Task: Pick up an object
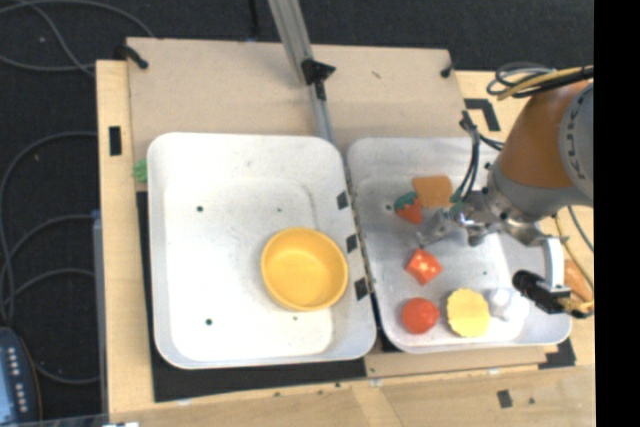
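The arm is reaching in from the right, with the gripper (437, 227) hanging low over the right bin (378, 177); whether its jaws are apart or together cannot be told. A small red and green object (407, 208) is lying just beside the gripper, next to an orange block (432, 190). A red cube (424, 266), a red ball (420, 315) and a yellow disc (467, 313) are sitting nearer the front edge. A yellow bowl (304, 268) is resting in the left bin (200, 175).

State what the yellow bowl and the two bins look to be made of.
Yellow bowl: likely plastic, smooth with a soft sheen, uniform colour throughout. Left bin and right bin: probably moulded plastic, white and matte, with rounded corners and dark specks or scuffs; the view cannot confirm either.
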`<state>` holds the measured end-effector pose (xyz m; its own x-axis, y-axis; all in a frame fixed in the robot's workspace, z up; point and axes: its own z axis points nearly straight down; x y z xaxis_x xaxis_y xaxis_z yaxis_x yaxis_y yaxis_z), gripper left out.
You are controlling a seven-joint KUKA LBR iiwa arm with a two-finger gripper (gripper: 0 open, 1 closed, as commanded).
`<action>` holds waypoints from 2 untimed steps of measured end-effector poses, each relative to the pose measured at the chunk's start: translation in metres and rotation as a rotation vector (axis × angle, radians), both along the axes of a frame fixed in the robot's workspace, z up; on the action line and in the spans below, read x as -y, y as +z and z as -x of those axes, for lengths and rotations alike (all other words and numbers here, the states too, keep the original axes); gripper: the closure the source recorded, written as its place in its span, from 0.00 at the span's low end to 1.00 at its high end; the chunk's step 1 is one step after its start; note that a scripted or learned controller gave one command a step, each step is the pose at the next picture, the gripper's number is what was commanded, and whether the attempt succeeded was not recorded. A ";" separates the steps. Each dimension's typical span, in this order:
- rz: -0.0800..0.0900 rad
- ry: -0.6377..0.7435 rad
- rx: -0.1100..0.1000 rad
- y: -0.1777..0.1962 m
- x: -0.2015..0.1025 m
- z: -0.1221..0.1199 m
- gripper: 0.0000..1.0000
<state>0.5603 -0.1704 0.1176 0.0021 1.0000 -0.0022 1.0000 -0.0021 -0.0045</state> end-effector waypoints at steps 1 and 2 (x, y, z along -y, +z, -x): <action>-0.002 -0.005 0.010 0.015 0.000 -0.002 1.00; -0.001 0.000 0.013 0.079 0.003 0.000 1.00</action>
